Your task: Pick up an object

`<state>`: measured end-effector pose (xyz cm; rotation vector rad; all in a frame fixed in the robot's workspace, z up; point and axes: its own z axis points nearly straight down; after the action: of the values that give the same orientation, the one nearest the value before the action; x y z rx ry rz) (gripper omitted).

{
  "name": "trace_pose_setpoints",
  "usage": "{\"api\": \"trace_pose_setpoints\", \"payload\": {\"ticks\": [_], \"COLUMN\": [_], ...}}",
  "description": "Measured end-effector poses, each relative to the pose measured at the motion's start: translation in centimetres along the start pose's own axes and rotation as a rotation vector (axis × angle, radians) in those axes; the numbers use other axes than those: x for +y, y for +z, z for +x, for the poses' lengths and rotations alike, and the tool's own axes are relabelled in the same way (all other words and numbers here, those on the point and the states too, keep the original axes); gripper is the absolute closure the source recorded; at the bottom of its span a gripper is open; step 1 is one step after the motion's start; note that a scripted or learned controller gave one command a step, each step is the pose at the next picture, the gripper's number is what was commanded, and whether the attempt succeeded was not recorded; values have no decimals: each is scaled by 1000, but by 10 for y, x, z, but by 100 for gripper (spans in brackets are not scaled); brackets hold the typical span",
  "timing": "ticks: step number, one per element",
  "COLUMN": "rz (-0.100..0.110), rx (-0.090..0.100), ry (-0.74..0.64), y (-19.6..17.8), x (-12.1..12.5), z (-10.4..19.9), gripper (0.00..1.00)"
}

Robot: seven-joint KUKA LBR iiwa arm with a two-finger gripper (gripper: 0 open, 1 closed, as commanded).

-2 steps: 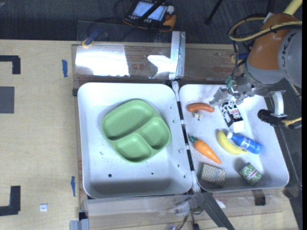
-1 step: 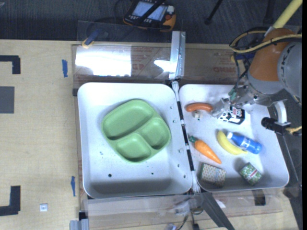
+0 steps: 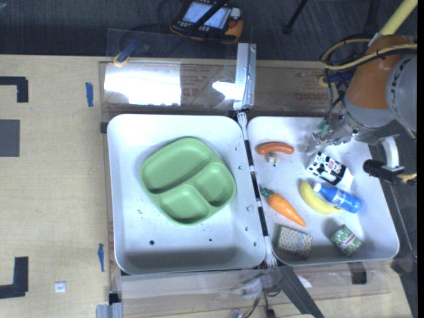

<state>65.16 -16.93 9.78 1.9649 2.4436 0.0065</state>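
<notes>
1. Hanging over the far edge of the right bin point(image 3: 391, 240), the gripper point(image 3: 324, 134) sits low at the end of the grey arm; how far it is open cannot be told from this slant, and nothing can be seen held in it.
2. Choosing a target: the black-and-white packet point(image 3: 326, 169) lies just below the gripper and is the nearest thing to it. It looks light and boxy, with flat sides that should take a squeeze across its short width.
3. Beside the gripper, toward the bin divider, lies the sausage point(image 3: 275, 148). It is probably a smooth plastic toy: light, stiff, rounded and inclined to roll, so take it at the middle, across its length.
4. Further from the gripper, past the packet, the banana point(image 3: 313, 197) and the blue bottle point(image 3: 339, 198) lie touching. Both look light and slick, and closing on one may nudge the other, so they are poorer choices.
5. The carrot point(image 3: 286, 207) lies further still, toward the divider. It tapers, so a grasp near the thick orange end should hold better than one near the tip.
6. Farthest from the gripper, along the near wall, are the patterned pouch point(image 3: 293, 240), probably soft and yielding, and the small green can point(image 3: 346, 239), stiff but round.
7. The green divided plate point(image 3: 189, 179) lies well apart in the left bin point(image 3: 126, 134); wide and shallow, it offers only its rim.
</notes>
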Motion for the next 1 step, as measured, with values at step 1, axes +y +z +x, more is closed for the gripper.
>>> {"api": "trace_pose_setpoints", "payload": {"ticks": [1], "rz": [3], "rx": [0], "ry": [-90], "y": [-184], "x": [12], "z": [-26], "gripper": [100]}}
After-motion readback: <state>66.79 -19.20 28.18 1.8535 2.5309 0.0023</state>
